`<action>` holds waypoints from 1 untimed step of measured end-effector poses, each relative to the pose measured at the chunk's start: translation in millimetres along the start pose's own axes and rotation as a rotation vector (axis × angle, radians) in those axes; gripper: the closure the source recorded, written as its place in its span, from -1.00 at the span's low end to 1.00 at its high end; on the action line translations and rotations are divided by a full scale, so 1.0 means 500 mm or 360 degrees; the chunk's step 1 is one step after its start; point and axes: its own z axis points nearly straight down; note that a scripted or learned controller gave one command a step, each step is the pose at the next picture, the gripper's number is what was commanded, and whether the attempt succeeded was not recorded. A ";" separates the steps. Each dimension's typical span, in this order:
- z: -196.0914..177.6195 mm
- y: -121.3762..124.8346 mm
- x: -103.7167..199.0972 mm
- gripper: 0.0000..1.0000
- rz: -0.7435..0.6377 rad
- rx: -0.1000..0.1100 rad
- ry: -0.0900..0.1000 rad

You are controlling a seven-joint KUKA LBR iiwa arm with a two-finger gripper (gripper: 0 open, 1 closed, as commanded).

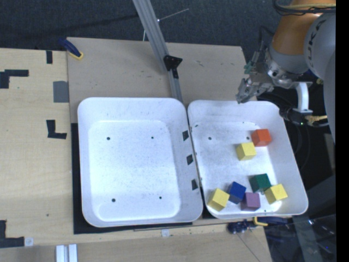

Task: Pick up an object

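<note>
Orange-banded arm (297,29) riding highest, closest to the lens, reaching in from the view's right. Down at its end, tool (248,91) hanging over the far rim of the right bin (218,146), nothing visibly in it. Spread or closed? Cannot tell from up here, too dark and too small. Outward now: orange cube (261,137) first in line, toward the near side of the bin from the tool and a touch to the view's right, standing alone on bare white. Just beside it, nearer still and slightly leftward, yellow cube (245,150), apart from the orange one by a sliver. No long axis to fuss over on a cube, though both look turned a little against the bin walls, so probably some wrist rotation needed. Further out, along the near wall, a huddle: green cube (260,182), blue cube (237,191), purple cube (251,200), crowded and likely the harder pick. Beyond that, left bin (82,113) on the tabletop (120,64). Best bet by judgement: the orange cube.
</note>
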 end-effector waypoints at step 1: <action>-0.028 0.001 0.002 1.00 -0.0002 0.0005 0.0003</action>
